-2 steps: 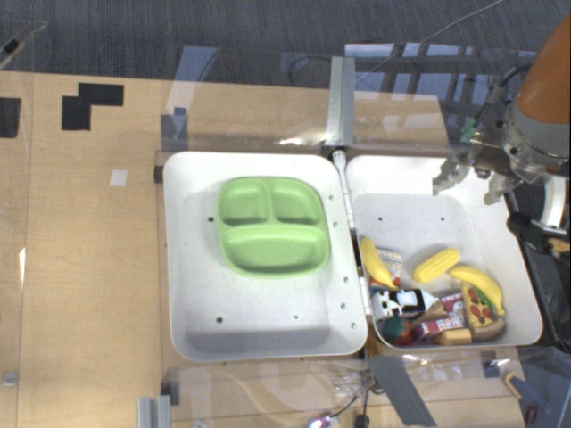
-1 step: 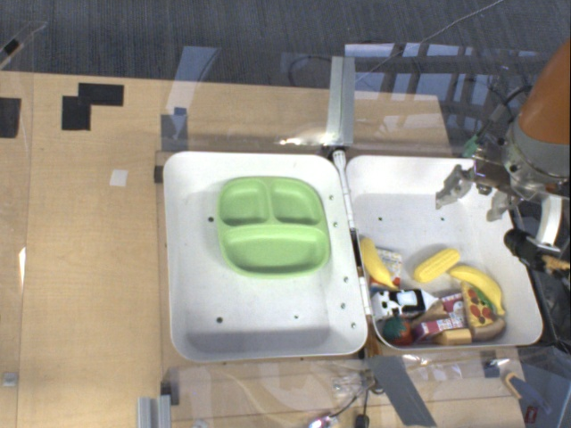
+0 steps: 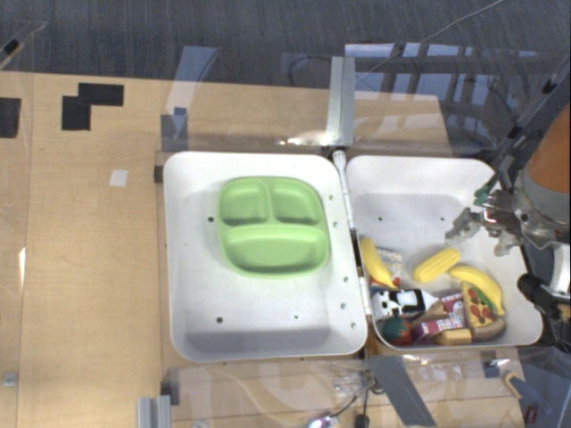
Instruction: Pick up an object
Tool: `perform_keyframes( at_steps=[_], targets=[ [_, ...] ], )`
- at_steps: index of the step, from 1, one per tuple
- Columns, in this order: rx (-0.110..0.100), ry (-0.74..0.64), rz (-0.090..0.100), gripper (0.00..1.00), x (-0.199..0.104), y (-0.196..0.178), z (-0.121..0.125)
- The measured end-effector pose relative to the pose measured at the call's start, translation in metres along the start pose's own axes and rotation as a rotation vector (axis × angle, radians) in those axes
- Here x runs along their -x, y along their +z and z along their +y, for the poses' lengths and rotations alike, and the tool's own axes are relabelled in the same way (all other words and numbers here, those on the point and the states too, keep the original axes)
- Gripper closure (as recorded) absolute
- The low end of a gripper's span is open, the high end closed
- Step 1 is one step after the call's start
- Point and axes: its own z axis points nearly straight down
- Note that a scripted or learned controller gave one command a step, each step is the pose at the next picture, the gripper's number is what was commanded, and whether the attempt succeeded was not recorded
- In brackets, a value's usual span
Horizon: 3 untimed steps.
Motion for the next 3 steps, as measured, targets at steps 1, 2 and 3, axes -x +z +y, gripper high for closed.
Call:
perform_keyframes(
  at_steps=[1,2,3],
  targets=[
    [0.008,-0.182,-0.002,0.00,0.045,0.109,-0.015],
    [0.014,-0.185,0.000,1.00,0.042,0.098,-0.013],
    [0.007,-0.161,0.001,1.00,-0.016,0.109,0.021]
  ],
)
